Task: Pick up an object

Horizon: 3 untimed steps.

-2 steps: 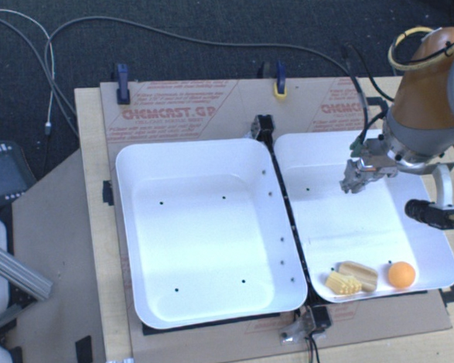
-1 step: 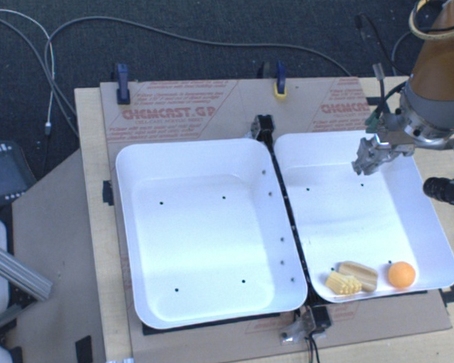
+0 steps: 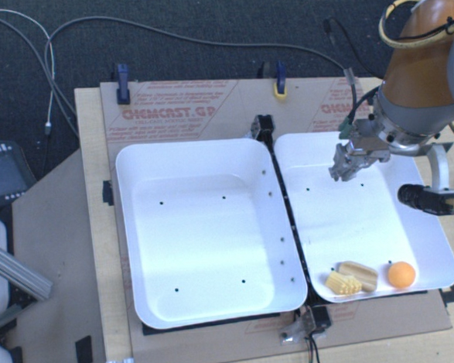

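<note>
While the grey arm point(image 3: 421, 70) leans in from the upper right of the frame, its gripper point(image 3: 348, 167) hangs over the upper part of the right bin point(image 3: 368, 206); whether its fingers are open or closed I cannot tell. Well below it, along that bin's lower edge, lie a yellow corn cob point(image 3: 343, 283), a tan bread roll point(image 3: 359, 270) touching it, and an orange ball point(image 3: 402, 274) apart at the right. The left bin point(image 3: 203, 233) sits beside.

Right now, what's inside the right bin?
The right bin holds a corn cob, a tan roll touching it, and an orange ball. The gripper covers part of the floor.
</note>
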Motion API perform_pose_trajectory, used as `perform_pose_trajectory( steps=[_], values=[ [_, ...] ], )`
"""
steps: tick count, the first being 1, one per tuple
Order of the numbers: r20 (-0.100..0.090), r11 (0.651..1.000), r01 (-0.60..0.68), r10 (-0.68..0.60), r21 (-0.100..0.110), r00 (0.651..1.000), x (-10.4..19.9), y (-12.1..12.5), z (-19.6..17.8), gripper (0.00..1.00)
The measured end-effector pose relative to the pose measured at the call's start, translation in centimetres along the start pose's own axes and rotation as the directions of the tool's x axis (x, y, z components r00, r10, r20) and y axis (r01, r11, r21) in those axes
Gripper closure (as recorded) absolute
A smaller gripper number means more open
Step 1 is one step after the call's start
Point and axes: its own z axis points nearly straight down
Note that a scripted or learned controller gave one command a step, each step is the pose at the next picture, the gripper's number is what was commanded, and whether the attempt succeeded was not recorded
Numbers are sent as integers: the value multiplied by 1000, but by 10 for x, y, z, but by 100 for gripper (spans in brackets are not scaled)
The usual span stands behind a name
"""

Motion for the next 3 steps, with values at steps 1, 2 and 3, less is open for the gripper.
perform_pose_trajectory(
  steps=[1,2,3],
  values=[
    [0,1000,0,0,1,1000,44,-13,4,100],
    [0,1000,0,0,3,1000,89,-14,23,100],
    [0,1000,0,0,2,1000,136,-31,32,100]
  ],
)
